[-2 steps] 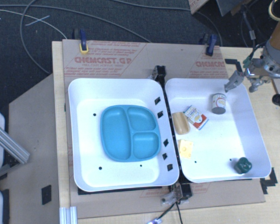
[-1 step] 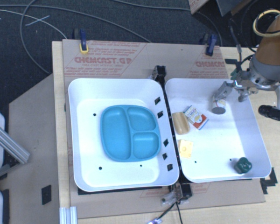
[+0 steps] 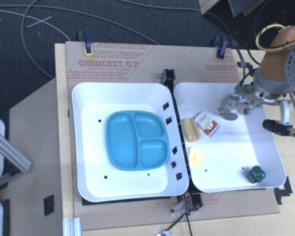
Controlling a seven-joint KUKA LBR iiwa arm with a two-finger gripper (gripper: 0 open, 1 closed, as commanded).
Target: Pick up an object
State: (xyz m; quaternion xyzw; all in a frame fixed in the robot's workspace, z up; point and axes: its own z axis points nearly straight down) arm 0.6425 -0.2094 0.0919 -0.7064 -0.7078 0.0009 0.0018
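Note:
My gripper (image 3: 230,111) hangs over the upper middle of the right bin (image 3: 265,146), coming in from the right under the grey arm with its orange band. A small white, red and blue carton (image 3: 206,123) lies just left of and below the gripper, apart from it. Beside the carton, a tan block (image 3: 190,130) rests against the bin's left wall. A yellow slice (image 3: 195,157) lies lower down. A small dark green object (image 3: 256,174) sits in the bin's lower right corner.
The left bin (image 3: 88,107) holds a blue divided plate (image 3: 137,140) at its middle. A black divider with clips (image 3: 171,132) runs between the bins. Blue clamps (image 3: 88,45) hold the cardboard base at the back. Cables lie on the dark floor behind.

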